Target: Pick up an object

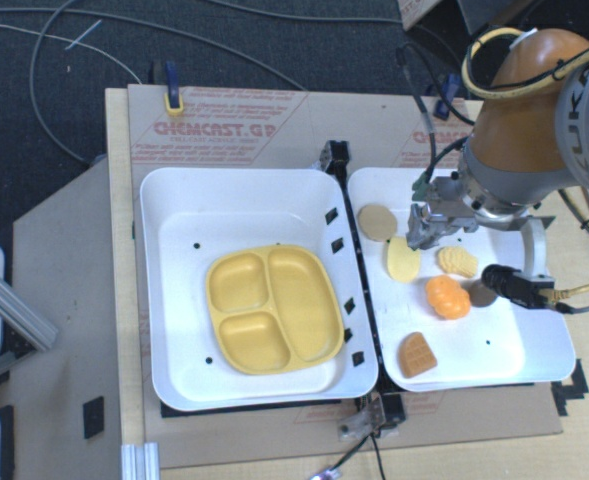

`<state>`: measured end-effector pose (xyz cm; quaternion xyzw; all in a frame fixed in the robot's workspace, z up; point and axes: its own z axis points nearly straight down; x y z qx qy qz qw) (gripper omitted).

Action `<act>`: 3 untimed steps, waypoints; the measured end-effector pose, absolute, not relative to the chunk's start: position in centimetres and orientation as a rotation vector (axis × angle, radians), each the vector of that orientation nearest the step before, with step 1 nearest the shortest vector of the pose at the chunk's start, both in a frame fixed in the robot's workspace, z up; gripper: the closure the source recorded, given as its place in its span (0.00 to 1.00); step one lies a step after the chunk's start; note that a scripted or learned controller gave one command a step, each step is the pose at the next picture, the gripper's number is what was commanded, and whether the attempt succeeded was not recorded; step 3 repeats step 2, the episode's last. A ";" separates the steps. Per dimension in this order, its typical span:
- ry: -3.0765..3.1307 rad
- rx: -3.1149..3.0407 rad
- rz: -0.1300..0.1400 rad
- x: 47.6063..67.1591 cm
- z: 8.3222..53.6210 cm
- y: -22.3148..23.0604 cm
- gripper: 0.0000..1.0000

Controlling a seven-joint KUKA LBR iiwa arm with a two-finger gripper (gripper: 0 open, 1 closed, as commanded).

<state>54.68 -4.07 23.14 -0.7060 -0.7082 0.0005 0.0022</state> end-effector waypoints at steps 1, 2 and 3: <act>-2.224 -2.212 0.000 52.4 24.0 0.9 1.00; -2.221 -2.215 0.004 49.1 23.1 5.6 1.00; -2.221 -2.215 0.004 49.1 23.1 5.6 1.00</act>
